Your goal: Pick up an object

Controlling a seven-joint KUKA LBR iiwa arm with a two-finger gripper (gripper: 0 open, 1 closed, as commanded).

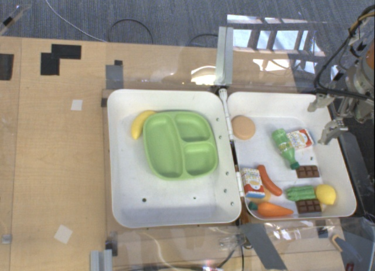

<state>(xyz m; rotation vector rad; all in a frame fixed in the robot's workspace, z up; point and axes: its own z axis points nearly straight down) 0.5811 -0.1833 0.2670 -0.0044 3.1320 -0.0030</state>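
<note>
My gripper (324, 118) hangs at the right bin's (266, 104) far right edge, open, with nothing between its fingers. Closest to it, to the left, lie a green bottle (285, 146) and a white carton (300, 139). A brown bun (243, 127) rests at the bin's upper left. Along the front lie an orange sausage (269, 181), a small white pack (252, 179), a carrot (274, 209), a green pickle (300, 193) and a yellow lemon (326, 194). Two chocolate bars (307, 172) (309, 206) lie on the right side.
The left bin (126, 196) holds a green divided plate (179, 144) with a yellow banana (139, 123) against its upper left rim. A metal post (223, 58) stands behind the divider between the bins. The grey arm (358, 70) and black cables occupy the upper right.
</note>
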